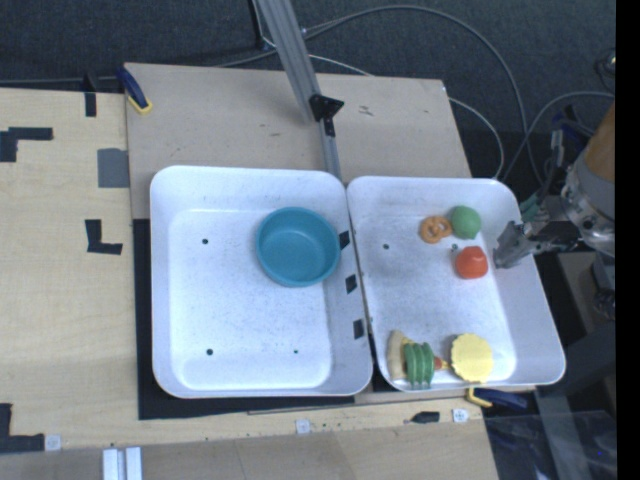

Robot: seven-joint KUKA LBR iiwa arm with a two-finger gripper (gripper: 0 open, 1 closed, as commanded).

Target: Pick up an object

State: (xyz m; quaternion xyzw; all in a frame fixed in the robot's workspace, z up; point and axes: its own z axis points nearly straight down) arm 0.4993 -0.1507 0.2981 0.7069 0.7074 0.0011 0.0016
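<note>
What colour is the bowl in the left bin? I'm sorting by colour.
Blue, a teal shade: the bowl shows clearly in the camera view.

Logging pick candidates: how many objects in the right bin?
5: orange ring, green ball, red ball up top; green ridged piece, yellow piece along the near wall.

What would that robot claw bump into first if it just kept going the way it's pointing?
Most likely the red ball. The gripper sits at the right bin's right edge, pointing left into it, and that ball lies nearest in that line. Its height above the bin is unclear, so it might pass over.
</note>
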